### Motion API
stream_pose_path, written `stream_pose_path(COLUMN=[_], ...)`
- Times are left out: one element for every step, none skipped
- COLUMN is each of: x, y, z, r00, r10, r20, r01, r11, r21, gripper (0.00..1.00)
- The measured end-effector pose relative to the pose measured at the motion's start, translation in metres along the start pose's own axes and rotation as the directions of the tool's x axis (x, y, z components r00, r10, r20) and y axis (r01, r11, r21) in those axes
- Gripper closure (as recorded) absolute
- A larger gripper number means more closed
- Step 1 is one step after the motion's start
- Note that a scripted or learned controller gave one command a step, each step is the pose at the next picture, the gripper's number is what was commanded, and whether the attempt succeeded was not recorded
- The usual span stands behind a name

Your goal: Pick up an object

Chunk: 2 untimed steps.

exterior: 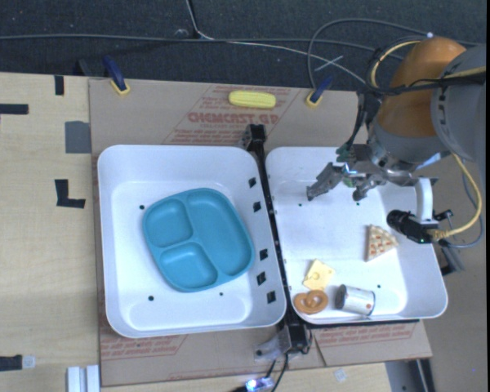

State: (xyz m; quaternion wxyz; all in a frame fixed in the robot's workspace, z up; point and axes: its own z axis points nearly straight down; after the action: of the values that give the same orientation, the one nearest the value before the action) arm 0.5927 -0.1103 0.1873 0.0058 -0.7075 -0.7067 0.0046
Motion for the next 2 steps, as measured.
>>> stream_pose_path(x=[0.000, 0.003], y=[0.003, -0.007], z=[-0.007, 0.044], r00=[1.000, 1.000], r10=[-0.003, -0.002], r20=[0.001, 0.002], r01=[0.003, 0.002], r11=[1.000, 1.000], r21=[-0.013, -0.008], gripper=[0.00, 0.00])
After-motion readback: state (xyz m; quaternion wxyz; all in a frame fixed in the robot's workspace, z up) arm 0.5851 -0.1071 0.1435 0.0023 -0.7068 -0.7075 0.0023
